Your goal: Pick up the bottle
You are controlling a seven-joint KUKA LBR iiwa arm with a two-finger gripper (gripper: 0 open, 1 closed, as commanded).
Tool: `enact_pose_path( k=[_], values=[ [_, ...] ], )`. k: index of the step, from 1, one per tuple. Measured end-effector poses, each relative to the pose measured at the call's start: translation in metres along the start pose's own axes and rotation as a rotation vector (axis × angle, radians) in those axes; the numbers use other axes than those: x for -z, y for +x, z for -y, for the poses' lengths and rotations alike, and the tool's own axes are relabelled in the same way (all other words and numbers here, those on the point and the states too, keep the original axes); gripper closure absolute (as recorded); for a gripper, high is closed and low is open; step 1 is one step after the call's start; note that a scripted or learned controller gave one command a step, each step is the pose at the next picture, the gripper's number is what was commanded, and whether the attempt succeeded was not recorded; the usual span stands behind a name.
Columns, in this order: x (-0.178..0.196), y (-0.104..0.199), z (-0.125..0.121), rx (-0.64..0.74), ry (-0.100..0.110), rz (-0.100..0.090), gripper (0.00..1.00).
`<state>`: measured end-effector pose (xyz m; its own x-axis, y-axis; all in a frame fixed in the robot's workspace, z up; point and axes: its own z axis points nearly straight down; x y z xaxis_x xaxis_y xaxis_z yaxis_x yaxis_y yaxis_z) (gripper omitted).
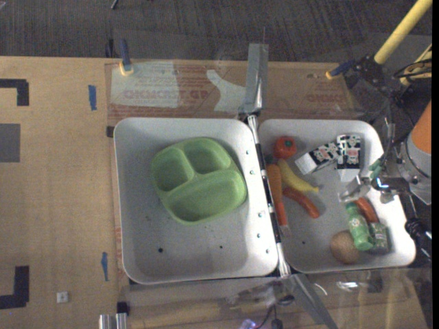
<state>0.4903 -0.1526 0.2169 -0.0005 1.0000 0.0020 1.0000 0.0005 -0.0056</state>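
Clearly, the main hazard we see is crowding. The bottle [357, 229], green with a lighter cap end, lies on its side just below the gripper [368, 185], and it is hemmed in — a small orange-red piece [367, 210] sits against its upper right, a green carton [379, 238] touches its lower right, and a brown round item [343, 246] rests just beside its lower end. If the fingers come down even slightly off the bottle's axis, we judge they could close on one of those neighbours, or shove the bottle into them so that it rolls away. A lying bottle is round and smooth, so a pinch across it may well squirt it out. The right bin's wall [405, 233] is also close by, to the right of the gripper, which leaves little room for a finger on that side.

As for the pose, the arm reaches in from the right with its orange band [424, 130] above and to the right of the gripper, and the gripper hangs over the right half of the right bin. We cannot tell whether it is spread or closed — the metal parts blur together there — and we see nothing held in it. The bottle looks untouched on the bin floor. Up and left of the gripper sit two black-and-white cartons [336, 153], well clear of the target.
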Motion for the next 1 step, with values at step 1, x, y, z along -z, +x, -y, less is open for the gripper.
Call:
enact_pose_path(
  k=[1],
  values=[
    [-0.1146, -0.0162, 0.0106, 0.056, -0.001, 0.001, 0.0]
  ],
)
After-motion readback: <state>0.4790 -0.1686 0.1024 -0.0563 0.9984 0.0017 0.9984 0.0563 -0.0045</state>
